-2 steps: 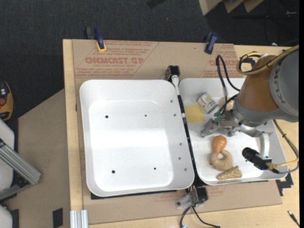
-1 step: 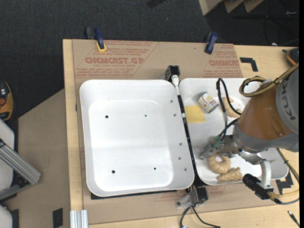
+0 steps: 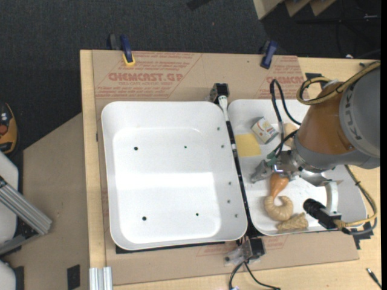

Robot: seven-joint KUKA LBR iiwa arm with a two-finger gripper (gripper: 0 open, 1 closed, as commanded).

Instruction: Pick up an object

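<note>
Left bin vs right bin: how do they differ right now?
The left bin looks larger and shows bare white floor with small dark holes; the right bin holds several objects. The arm hangs over the right bin, not the left bin. Both are shallow, white, round-cornered.

A KUKA iiwa arm [image 3: 357,122] shows a rounded grey casing and a broad orange band [image 3: 320,128] above the wrist. Black cables [image 3: 279,110] loop from the band at 10 o'clock. The gripper [image 3: 273,168] at the arm's 8 o'clock end is bare grey metal with small fittings.
</note>
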